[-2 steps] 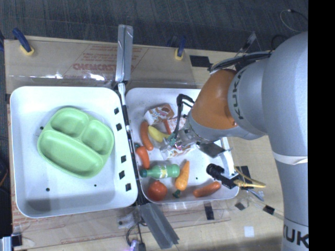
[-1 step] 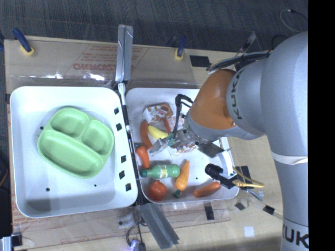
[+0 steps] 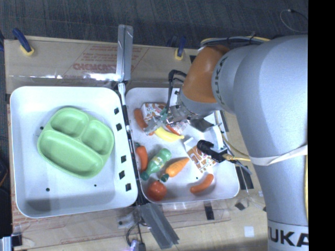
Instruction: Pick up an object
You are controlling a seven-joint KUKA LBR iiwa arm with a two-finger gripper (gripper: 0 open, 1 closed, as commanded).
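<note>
Objects filled the right bin, and the gripper hung low over its upper part; whether it was open or closed could not be told. A banana lay just below it, a patterned packet just left. Farther down lay a green bottle, a carrot, a tomato and a sausage. Well left, the other bin held a green tray.
</note>
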